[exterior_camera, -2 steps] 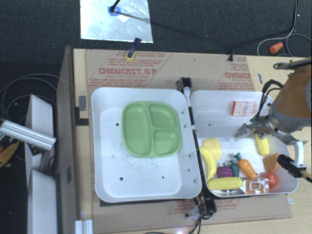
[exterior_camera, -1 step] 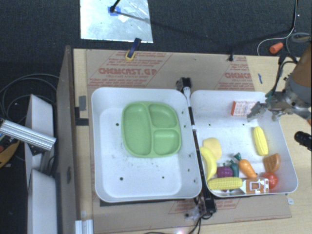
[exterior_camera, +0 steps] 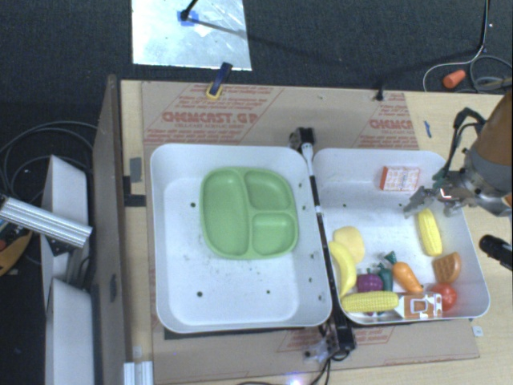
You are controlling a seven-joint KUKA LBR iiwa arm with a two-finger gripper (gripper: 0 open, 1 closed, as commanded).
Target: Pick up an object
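While the arm [exterior_camera: 493,155] is reaching in from the right, the gripper [exterior_camera: 439,194] is hovering over the right bin [exterior_camera: 353,175] near its far right side, sitting just above the top end of a yellow corn cob [exterior_camera: 430,232] that is lying roughly lengthwise; jaw state is hard to read here, looks like the fingers are spread a little with nothing between them, but I cannot tell for sure. Likely target is that corn cob, since it is lying apart from the pile and is closest to the tool. Most toys are crowding the near corner of the right bin: a banana [exterior_camera: 345,264], a second corn cob [exterior_camera: 369,301] lying crosswise against the near wall, a purple piece [exterior_camera: 369,281], a carrot [exterior_camera: 406,277], a brown bread-like piece [exterior_camera: 446,267], a red tomato [exterior_camera: 447,297]. A small red-and-white box [exterior_camera: 399,178] is sitting alone toward the far side, well apart from the rest. Open floor is running across the far half of the right bin, so approach room is good there; the right wall is close beside the corn cob, leaving little margin on that side. The left bin [exterior_camera: 176,215] is holding a green divided plate [exterior_camera: 247,212] centered, with bare floor all round.
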